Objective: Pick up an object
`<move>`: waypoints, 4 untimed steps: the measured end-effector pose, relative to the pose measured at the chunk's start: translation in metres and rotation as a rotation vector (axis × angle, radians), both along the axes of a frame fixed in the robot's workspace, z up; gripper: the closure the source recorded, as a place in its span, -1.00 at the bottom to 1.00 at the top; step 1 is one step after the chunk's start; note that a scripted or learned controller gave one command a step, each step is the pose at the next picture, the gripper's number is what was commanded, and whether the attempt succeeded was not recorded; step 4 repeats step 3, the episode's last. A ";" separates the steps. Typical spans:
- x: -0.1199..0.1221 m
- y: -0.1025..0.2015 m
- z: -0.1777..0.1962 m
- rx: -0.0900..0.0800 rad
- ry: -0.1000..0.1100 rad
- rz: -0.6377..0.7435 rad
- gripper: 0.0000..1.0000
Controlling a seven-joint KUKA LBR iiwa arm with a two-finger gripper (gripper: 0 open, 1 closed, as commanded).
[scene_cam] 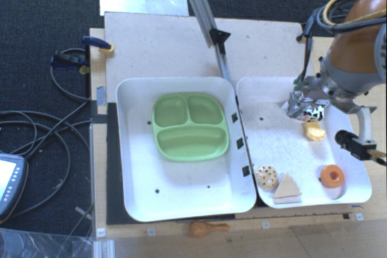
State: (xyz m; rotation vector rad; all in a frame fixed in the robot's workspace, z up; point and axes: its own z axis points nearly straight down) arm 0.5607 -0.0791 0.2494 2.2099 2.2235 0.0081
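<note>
My gripper (302, 107) hangs low over the far part of the right bin (266, 93), under the grey and orange arm. A small black-and-white spotted object (315, 113) sits right against its tip; whether it is gripped cannot be made out. Just in front of that lies a yellow piece (314, 131). An orange ring (332, 176) rests near the bin's front right corner. A speckled cookie (266, 177) and a tan wedge (288, 188) lie at the front left of the same bin.
The left bin (136, 148) holds a green divided plate (190, 127). A slanted metal pole (202, 6) crosses the back of the bench. A wooden piece (208, 228) lies on the bench's front edge. Cables (36, 130) trail at the left.
</note>
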 end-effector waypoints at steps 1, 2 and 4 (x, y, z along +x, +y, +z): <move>0.029 0.042 -0.006 0.002 0.005 0.003 1.00; 0.055 0.085 -0.011 0.002 0.005 0.004 1.00; 0.073 0.125 -0.008 0.002 0.004 0.003 1.00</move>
